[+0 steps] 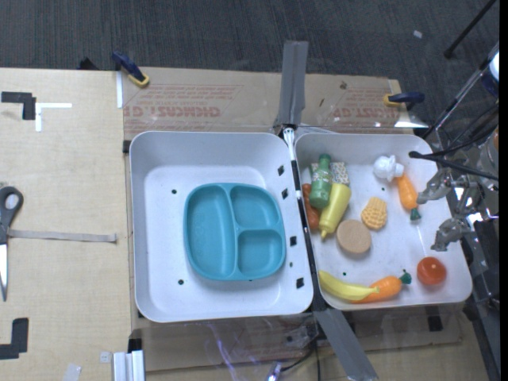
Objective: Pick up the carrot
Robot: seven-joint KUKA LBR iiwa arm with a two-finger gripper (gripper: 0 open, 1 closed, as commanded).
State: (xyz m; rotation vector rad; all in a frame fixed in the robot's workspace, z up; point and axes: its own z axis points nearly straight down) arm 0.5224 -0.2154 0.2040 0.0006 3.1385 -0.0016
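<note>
The right bin (456, 296) holds two orange carrot-like pieces. One carrot (406, 190) lies slanted near the bin's upper right, with a small green tip at its lower end. The other carrot (386, 286) has a green top and lies by the front wall, touching a yellow banana (346, 286). My gripper (439, 211) hangs over the right edge of this bin. It is open, with one metal finger (433, 189) just right of the upper carrot and the other finger (446, 234) lower down. Nothing sits between them.
Also in the right bin: a green bottle (321, 182), yellow squeeze bottle (335, 207), corn piece (374, 213), tan round disc (354, 237), red tomato (431, 271) and a white item (385, 167). The left bin (147, 236) holds a teal divided plate (236, 231). Scissors (6, 213) lie far left.
</note>
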